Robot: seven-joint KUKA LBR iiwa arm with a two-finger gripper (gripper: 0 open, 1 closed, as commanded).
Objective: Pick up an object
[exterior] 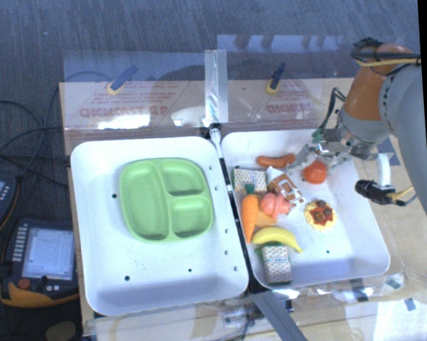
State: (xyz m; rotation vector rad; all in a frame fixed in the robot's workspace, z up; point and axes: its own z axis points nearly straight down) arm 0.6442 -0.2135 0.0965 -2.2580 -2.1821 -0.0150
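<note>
Grey carpet lay around the bench; two white bins sat side by side, the left bin (pixel 97 283) carrying a green divided tray (pixel 166 198). Toy food crowded the right bin (pixel 365 254).

Landmark: red tomato (pixel 315 172), toward the far right of that bin. The gripper (pixel 316 152) hung just above and touching-close to it, arm slanting in from the right. Whether it was spread or closed, I could not tell.

- Left of tomato: sausage (pixel 275 159), then a pink piece (pixel 273 205), carrot (pixel 250 211).
- Nearer the camera from tomato: small pizza (pixel 320 214), banana (pixel 276 237).

Judgement: tomato looked the likeliest target. A straight-down approach centred over it would suit, since a round thing may roll out of an off-centre pinch.

Room: bare bin floor right of and in front of the tomato; clutter crowded its left. The far bin wall stood near.
</note>
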